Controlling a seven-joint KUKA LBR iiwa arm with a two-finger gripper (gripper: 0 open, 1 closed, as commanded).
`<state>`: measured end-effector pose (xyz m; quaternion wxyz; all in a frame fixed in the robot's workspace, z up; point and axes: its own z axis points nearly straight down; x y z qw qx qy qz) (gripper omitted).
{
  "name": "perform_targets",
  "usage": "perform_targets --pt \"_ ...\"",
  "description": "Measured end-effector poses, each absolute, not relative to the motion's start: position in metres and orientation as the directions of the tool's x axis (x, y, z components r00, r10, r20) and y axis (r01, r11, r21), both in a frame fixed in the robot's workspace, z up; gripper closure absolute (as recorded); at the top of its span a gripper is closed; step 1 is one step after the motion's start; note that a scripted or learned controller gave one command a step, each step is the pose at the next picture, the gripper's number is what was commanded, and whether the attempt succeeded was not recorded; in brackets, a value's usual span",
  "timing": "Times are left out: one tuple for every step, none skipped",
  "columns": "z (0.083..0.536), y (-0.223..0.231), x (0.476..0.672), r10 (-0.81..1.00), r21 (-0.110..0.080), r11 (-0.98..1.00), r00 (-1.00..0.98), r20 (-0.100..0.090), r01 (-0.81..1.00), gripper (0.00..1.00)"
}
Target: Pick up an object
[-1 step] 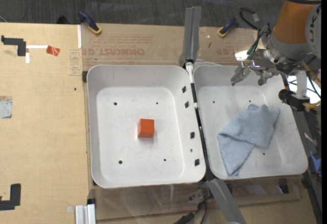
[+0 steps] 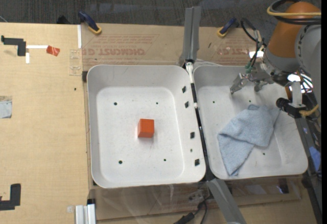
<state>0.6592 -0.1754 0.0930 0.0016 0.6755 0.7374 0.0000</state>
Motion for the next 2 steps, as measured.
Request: perform_targets --pt "0.103 -0.176 0.660 0.996 0.003 0.089 -0.089 -0.004 0.996 1.00" --pt "0.216 -0.114 0.659 0.994 0.001 0.111 -0.111 -0.001 0.994 1.00"
